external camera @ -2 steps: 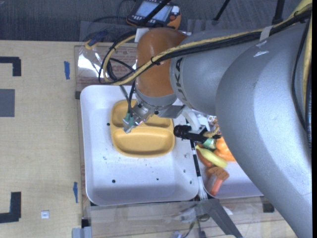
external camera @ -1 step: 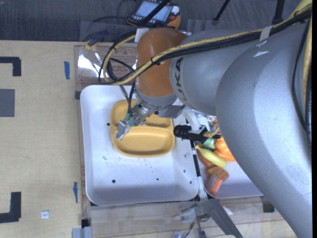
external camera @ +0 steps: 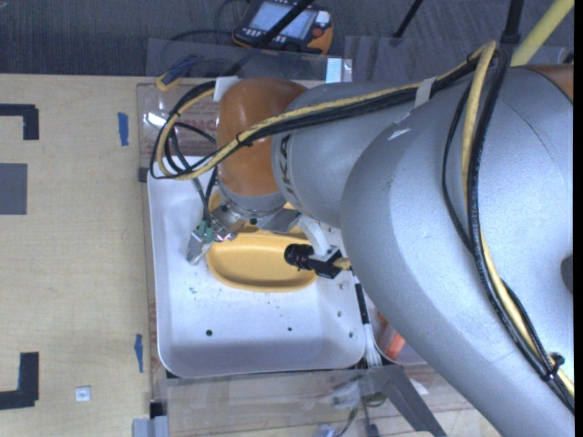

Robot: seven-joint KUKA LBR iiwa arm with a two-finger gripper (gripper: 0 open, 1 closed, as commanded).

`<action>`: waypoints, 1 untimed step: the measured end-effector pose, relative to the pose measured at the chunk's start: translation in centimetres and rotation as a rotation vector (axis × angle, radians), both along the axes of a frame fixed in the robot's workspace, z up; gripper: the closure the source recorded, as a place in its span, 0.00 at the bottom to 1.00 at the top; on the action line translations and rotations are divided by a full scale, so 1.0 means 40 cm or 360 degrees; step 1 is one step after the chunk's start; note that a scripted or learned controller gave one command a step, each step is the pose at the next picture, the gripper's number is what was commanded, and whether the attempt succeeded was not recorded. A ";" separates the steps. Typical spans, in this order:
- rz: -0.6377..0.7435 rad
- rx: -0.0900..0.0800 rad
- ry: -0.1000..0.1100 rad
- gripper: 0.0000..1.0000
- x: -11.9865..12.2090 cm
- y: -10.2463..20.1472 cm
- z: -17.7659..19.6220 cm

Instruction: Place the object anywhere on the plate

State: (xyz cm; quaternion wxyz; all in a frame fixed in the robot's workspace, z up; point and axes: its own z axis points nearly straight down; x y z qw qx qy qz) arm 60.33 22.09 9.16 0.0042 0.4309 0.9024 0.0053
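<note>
— Closest to the lens, the arm [external camera: 455, 198] bulks across the right side, grey, with cables strapped along it. Why is it bent so low?

— As I read it, it has to reach down into the bin [external camera: 264, 349]. The wrist folds under the orange band [external camera: 250, 116], and the gripper [external camera: 202, 239] points down and to the left, close above the bin floor.

— Spread or pressed together?

— I cannot tell; the tip is small and partly lost under the wrist.

— And the plate [external camera: 260, 267]?

— Yellow and oval, it lies flat in the middle of that bin, its far edge tucked under the wrist. The gripper's tip sits just beside the plate's left end, not over its middle.

— So where is the object?

— I can't say for sure. A greenish bit [external camera: 209, 233] shows right at the tip, near the plate's upper-left rim. It may be the object, but whether it is gripped, resting on the floor or touching the rim is too small to make out.

— Then the placing isn't done?

— I'd judge not: nothing plainly lies on the bare yellow surface. A short shift toward the plate's centre looks like what is needed, and the raised rim is the likely snag.

— Anything else?

— A few dark specks [external camera: 209, 332] on the bin floor.
</note>
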 end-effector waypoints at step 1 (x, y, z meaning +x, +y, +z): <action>0.0122 0.0015 0.0053 0.00 0.022 -0.076 0.091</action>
